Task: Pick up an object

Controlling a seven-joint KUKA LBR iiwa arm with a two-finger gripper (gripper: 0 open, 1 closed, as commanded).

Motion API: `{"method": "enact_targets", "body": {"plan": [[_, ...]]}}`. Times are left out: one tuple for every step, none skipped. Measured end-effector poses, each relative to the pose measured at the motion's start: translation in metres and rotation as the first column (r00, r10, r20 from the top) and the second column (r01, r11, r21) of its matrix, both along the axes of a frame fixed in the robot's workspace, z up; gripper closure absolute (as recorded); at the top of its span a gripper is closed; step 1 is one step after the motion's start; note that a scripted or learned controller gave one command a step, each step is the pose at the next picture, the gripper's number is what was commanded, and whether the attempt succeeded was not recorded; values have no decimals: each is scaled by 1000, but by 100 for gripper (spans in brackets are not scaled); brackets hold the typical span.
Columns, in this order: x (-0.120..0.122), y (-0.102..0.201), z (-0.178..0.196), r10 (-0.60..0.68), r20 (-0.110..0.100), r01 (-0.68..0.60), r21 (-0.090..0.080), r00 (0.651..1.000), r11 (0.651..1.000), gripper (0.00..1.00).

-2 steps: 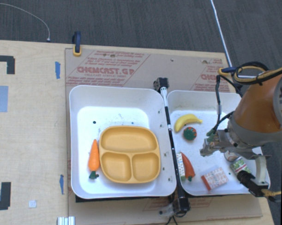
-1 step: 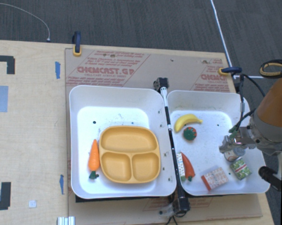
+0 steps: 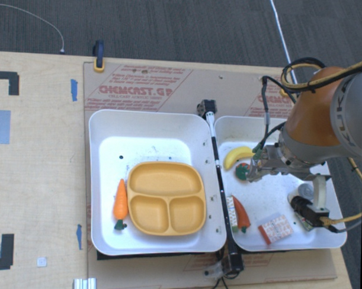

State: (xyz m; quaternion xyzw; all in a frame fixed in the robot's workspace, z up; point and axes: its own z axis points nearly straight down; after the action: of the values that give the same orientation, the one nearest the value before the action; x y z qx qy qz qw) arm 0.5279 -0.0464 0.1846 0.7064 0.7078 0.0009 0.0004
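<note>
banana lies in the right bin near its far left corner, just beside a small red and green object. the arm reaches in from the right, wrist bent down, its tool low beside that small object; whether it is apart or together i cannot tell.

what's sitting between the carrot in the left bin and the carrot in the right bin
In the camera view, the yellow three-compartment plastic plate lies between the orange carrot in the left white bin and the carrot in the right white bin, along with the bins' adjoining walls.
</note>
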Motion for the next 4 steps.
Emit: {"method": "enact_targets", "body": {"plan": [[13,-45,0,-2,0,2,-2,1000,1000,100],[13,-44,0,-1,0,1,-2,1000,1000,0],[2,-47,-89,-1,-1,1,-1,1000,1000,0],[-43,-51,-94,-1,19,1,-7,1000,1000,0]]}}
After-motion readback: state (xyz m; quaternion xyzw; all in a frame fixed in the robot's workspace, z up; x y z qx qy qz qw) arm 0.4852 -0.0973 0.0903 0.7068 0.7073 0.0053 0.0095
